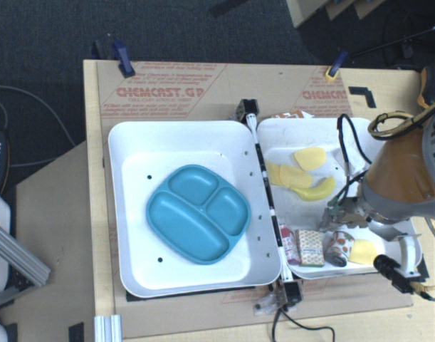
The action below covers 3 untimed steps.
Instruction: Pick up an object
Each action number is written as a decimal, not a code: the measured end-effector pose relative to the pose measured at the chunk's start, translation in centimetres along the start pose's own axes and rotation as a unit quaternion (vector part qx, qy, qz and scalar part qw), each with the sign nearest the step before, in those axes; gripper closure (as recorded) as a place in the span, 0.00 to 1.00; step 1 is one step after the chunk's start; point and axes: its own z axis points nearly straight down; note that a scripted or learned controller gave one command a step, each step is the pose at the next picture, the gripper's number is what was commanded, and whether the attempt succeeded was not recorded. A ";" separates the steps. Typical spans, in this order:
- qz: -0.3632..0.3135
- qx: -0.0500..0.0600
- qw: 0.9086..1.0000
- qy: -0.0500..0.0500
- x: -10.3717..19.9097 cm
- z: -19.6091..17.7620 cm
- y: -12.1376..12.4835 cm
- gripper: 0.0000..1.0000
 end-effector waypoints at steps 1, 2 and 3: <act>0.002 -0.002 1.000 -0.004 -0.4 -0.1 0.0 0.00; -0.001 0.002 1.000 0.002 1.0 0.9 6.4 0.00; 0.000 0.003 1.000 0.002 -3.1 1.0 -0.1 0.00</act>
